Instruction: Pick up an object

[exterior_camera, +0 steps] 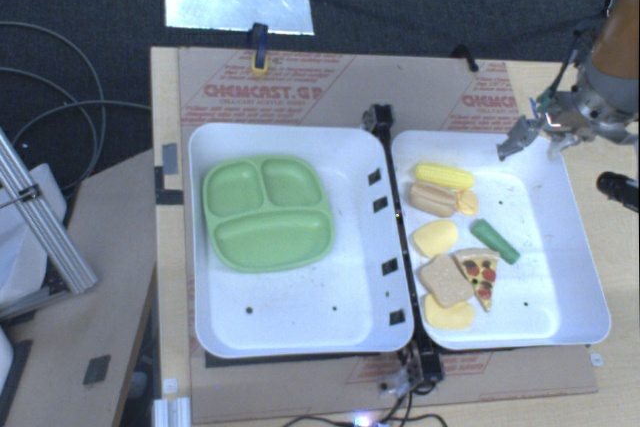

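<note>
My end effector (538,128) hangs at the far right of the view, above the upper right corner of the right-hand shallow white plastic bin (575,245); its two grey fingers (512,143) are spread apart with nothing between them, one reaching toward the bin's back wall and the other nearer my wrist; my grey arm with its orange band (622,30) rises behind it toward the upper right corner.

The things I could pick all lie in that right-hand bin, toward its left half and well apart from my fingers; a yellow toy corn cob (444,177) lies at the back, with a tan toy hot dog in a bun (438,201) just below and touching it; a pale yellow rounded toy piece (435,237) sits nearer the middle, and beside it on the right a green toy cylinder (perhaps a cucumber or pepper, I cannot tell which) (495,242) lies slantwise; lower down a brown square toy slice of bread (445,280) touches a toy pizza wedge with red dots (481,277); a second flat yellow piece (449,315) rests at the front, partly under the bread.

The left-hand shallow white plastic bin (350,315) holds a green three-compartment plastic plate (268,212) lying flat in its left half; both bins rest on a sheet of printed brown cardboard (300,87) that covers the bench (100,245).
</note>
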Controlling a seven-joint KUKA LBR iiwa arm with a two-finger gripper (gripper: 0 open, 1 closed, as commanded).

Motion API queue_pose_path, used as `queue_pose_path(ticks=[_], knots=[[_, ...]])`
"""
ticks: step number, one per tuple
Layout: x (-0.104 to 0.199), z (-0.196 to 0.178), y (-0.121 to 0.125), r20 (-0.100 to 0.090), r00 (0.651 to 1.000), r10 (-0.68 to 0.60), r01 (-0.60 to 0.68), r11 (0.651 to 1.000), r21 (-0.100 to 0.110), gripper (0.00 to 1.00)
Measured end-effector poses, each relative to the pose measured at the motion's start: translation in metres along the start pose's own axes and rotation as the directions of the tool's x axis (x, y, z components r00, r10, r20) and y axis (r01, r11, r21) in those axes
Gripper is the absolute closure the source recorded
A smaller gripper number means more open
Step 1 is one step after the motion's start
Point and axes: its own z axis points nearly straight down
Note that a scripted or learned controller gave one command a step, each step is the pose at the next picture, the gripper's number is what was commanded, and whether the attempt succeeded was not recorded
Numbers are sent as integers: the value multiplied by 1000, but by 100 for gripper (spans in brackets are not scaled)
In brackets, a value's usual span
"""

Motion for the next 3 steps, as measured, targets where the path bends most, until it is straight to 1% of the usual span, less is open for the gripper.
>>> queue_pose_path(ticks=[1, 2, 3], knots=[[-19, 78, -51, -2, 1000, 5, -5, 1000, 9, 0], [-3, 129, -104, 0, 1000, 2, -2, 1000, -1, 0], [-11, 128, -93, 0, 1000, 1, -1, 1000, -1, 0]])
